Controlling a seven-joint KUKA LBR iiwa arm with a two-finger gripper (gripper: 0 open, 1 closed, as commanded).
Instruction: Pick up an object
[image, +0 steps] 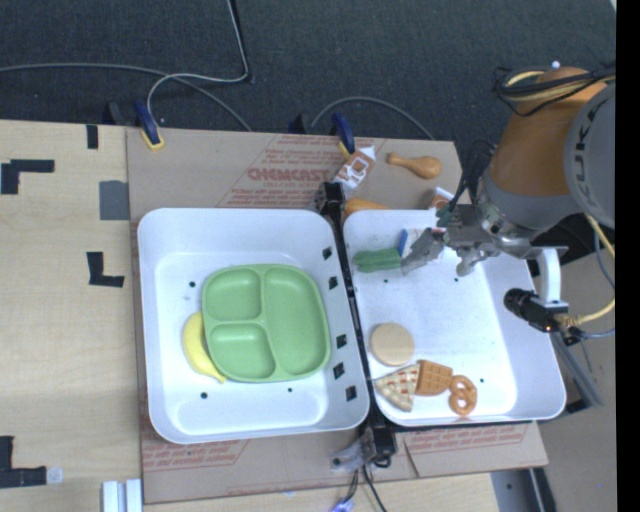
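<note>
My gripper (444, 257) hangs over the back half of the right bin (500, 330), open, with nothing between its fingers. Its left fingertip (418, 252) is close to the right end of a green pickle-like piece (377, 261) that lies by the bin's back left corner. A small blue item (403, 241) shows just behind that fingertip. Toward the front of the same bin lie a round tan cookie (392, 343), a waffle slice (397, 388), a cone piece (434, 377) and a pretzel (462, 394).
The left bin (165, 260) holds a green divided plate (266, 322) with a yellow banana (198, 348) tucked at its left. An orange piece (366, 206) sits at the right bin's back rim. Behind the bins lie a tan drumstick (413, 163) and a small packet (352, 170).
</note>
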